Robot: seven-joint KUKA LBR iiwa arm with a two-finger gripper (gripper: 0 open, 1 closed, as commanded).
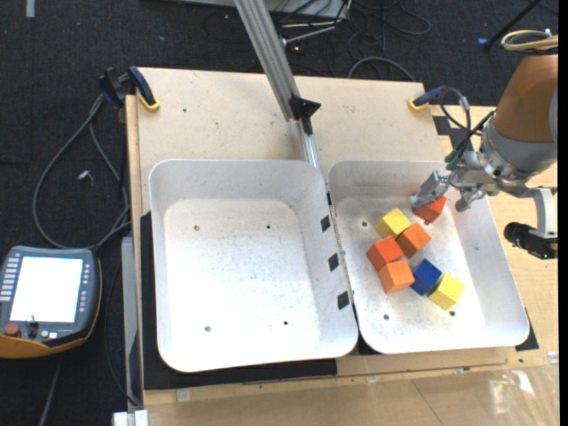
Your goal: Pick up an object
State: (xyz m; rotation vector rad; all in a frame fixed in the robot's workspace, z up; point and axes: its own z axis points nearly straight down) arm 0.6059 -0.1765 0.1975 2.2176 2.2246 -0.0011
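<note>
My gripper (pixel 448 195) hangs over the back of the right bin (pixel 497 264), with its two fingers spread apart and open. A red-orange cube (pixel 430 209) sits just under the tip of the left finger (pixel 431 187), not between the two fingers. In front of it lies a cluster of cubes: a yellow one (pixel 391 223), an orange one (pixel 414 238), a red-orange one (pixel 384 253), another orange one (pixel 397 276), a blue one (pixel 426 276) and a yellow one (pixel 447 290).
The left bin (pixel 177 238) stands beside the right one, with a raised divider edge (pixel 335 247) between them. A metal pole (pixel 271 51) slants over the bench from the back. A teach pendant (pixel 44 300) lies on the floor at left.
</note>
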